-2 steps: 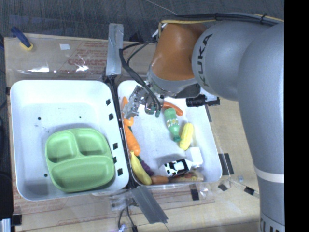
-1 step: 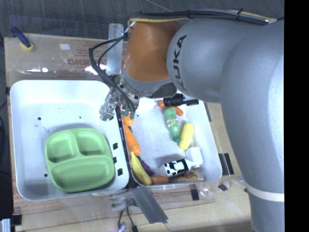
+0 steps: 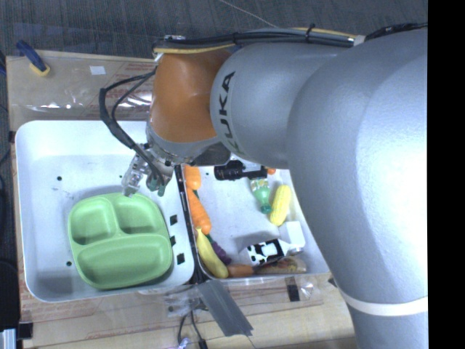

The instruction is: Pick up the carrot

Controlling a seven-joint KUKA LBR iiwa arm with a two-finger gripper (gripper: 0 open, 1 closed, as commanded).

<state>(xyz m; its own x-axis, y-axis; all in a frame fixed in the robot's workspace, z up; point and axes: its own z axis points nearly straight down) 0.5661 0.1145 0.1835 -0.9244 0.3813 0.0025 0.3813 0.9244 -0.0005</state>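
The only legible writing is the black lettering "KUKA" on the grey arm (image 3: 327, 115), running down its casing just right of the orange band (image 3: 185, 97). The arm sweeps in from the right and bends down over the seam between the two bins, so its bulk covers much of the right bin (image 3: 240, 213). The gripper (image 3: 145, 177) hangs low over the left bin (image 3: 43, 166), just above the upper edge of the green divided tray (image 3: 120, 242); its metal fingers look slightly parted with nothing between them. The carrot (image 3: 197, 206) lies in the right bin against its left wall, near the gripper but apart from it, with a banana (image 3: 211, 257) just below.
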